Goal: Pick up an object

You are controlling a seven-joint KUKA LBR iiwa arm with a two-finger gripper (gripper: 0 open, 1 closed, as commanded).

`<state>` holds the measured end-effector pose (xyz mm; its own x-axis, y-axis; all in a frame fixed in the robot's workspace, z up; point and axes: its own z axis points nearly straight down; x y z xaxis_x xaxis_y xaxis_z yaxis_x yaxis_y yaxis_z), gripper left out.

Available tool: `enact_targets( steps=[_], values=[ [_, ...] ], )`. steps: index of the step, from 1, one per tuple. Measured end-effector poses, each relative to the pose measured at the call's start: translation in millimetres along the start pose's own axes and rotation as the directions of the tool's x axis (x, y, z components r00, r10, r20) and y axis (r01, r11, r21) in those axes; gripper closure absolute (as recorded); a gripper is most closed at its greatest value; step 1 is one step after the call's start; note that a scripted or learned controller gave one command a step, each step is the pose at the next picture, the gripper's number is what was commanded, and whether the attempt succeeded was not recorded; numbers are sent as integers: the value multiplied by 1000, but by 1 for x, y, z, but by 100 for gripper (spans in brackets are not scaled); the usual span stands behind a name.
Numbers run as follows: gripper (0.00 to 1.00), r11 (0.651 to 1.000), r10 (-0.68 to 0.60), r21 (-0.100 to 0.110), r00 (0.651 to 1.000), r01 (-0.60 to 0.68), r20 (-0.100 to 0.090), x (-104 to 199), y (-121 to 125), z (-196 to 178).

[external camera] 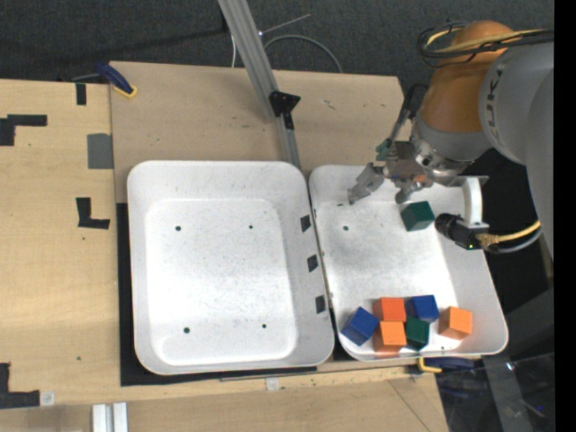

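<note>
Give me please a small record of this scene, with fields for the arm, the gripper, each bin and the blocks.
arm: grey with orange band, reaching in from the right over the right bin's far end
gripper: above the far end of the right bin
dark green block: apart from the pile, just below the gripper, near the bin's right side
block pile: near end of right bin; blue block, orange block, second blue block, second orange block, among others
left bin: white, no blocks seen

Arm [504,79] cut off by right edge. Hand [396,185] fingers small, blurred. Green block [417,215] partly covered by hand. Desk [54,241] cut off at left and bottom edges.
</note>
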<state>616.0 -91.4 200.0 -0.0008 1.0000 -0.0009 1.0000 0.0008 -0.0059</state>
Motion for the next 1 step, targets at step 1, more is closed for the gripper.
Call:
enact_targets(
  steps=[1],
  values=[
    [0,1000,0,0,1000,0,0,-4,6,48]
  ],
)
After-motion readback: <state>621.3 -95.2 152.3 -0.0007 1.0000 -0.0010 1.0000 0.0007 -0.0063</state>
